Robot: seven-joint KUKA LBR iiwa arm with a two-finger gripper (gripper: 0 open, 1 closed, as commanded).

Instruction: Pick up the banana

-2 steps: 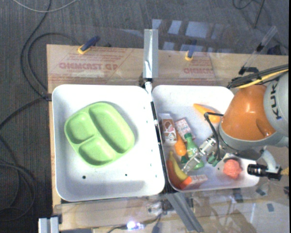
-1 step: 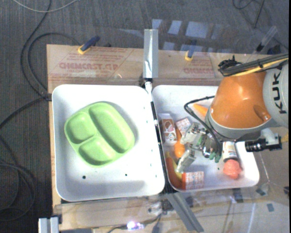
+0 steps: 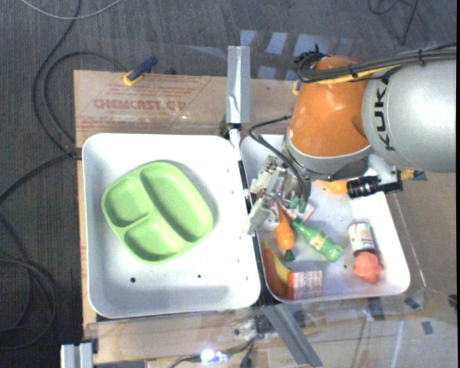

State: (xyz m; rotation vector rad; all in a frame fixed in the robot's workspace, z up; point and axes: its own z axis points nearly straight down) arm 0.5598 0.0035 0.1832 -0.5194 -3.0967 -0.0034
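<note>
Dark grey carpet lay all round, crossed by loose cables, and on it stood the counter [image 3: 161, 106], a pale board with faded red lettering. The arm [image 3: 383, 121] reached in from the right, its grey body and orange band covering the back part of the right bin [image 3: 395, 271]. The left bin [image 3: 107, 282] sat beside it, the two rims touching, and held a green divided plate [image 3: 159, 210] lying flat and turned at a slant. The gripper [image 3: 272, 194] hung low over the right bin's left side, close to the shared rim; whether it was released or clenched could not be made out, and nothing could be seen grasped in it. The banana could not be picked out for certain: the only candidate was a yellow-orange sliver [image 3: 333, 185] poking out from under the orange band, mostly hidden, so its long axis and heading were unreadable. Near the gripper lay a green bottle [image 3: 318, 240] pointing towards the lower right and an orange carrot-like piece [image 3: 285, 234], roughly upright in the frame. Further right lay a small labelled bottle [image 3: 360, 238] and a red lump [image 3: 366, 264]; a red-and-white box [image 3: 305, 283] lay at the front wall.
</note>
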